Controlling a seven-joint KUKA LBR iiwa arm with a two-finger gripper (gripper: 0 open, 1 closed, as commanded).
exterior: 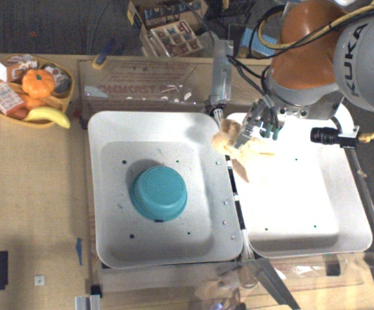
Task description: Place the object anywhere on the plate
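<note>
— While the arm point(316, 44) reaches in from the right, where does its hand point(254, 131) sit?
— Over the far left corner of the right bin point(316, 218), close to the wall shared with the left bin point(109, 134).
— Is it holding anything?
— A pale tan object point(228, 139) lies right at the fingertips, with a brownish piece trailing down beside the dividing wall. Whether the fingers are apart, together or clamped on it, I cannot tell; they are blurred against the bright bin floor.
— And the plate?
— The teal plate point(159, 192) rests in the middle of the left bin, looking like an upturned dish. It lies well apart from the tan object, which is up by the far end of the divider.
— Anything else on the table point(31, 192)?
— A basket point(25, 92) at the far left corner, holding an orange pumpkin-like toy point(38, 82), a banana point(48, 115) and some small boxes.
</note>
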